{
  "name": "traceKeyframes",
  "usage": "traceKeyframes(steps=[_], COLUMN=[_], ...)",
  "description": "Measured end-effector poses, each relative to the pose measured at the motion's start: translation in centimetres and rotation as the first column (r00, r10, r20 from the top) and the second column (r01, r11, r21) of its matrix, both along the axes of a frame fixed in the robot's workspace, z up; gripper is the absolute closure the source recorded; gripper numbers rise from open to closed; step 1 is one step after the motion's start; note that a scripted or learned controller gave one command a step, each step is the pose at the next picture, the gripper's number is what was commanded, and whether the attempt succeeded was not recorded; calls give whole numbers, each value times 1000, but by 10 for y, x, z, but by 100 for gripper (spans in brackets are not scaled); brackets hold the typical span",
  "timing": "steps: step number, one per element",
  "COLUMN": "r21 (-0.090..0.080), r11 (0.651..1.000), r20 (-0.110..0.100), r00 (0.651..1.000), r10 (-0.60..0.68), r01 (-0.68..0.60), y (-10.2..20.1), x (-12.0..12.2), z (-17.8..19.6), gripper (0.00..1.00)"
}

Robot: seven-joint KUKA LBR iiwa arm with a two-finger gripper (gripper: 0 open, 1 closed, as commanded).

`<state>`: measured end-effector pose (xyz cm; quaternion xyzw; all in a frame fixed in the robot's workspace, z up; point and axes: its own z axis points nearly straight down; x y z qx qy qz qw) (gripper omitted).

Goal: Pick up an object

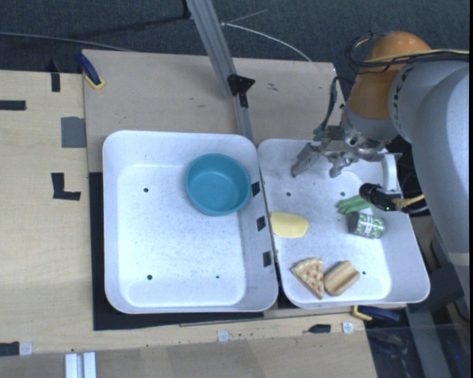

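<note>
At the near edge of the right-hand shallow white bin lie one tan triangular pizza-slice toy and, just beside it, one light-brown bread-roll toy; farther back in the same bin sits one pale yellow lemon-shaped object near the wall shared with the other bin, and toward the right wall stands one small dark green can with a white printed label, its writing too small to read, with one bright green leafy piece touching its top; the left-hand shallow white bin holds one round blue plastic bowl, upright, in its far right corner; both bins rest side by side on the pale wooden tabletop; the grey arm with its orange band reaches in from the right and bends down over the far part of the right bin; its claw hangs there with the two fingers spread apart and nothing between them, well apart from all the objects.
</note>
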<state>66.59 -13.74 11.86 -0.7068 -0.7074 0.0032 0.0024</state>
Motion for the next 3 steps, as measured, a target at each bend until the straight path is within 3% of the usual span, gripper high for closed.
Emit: traceKeyframes(steps=[1, 3], r21=[-1, 1], r11=[1000, 1000], r20=[6, 11], r00=[1000, 1000], r10=[3, 2], r01=[-3, -2], y=[1, -2], x=[2, 7], z=[15, 97], gripper=[100, 100])
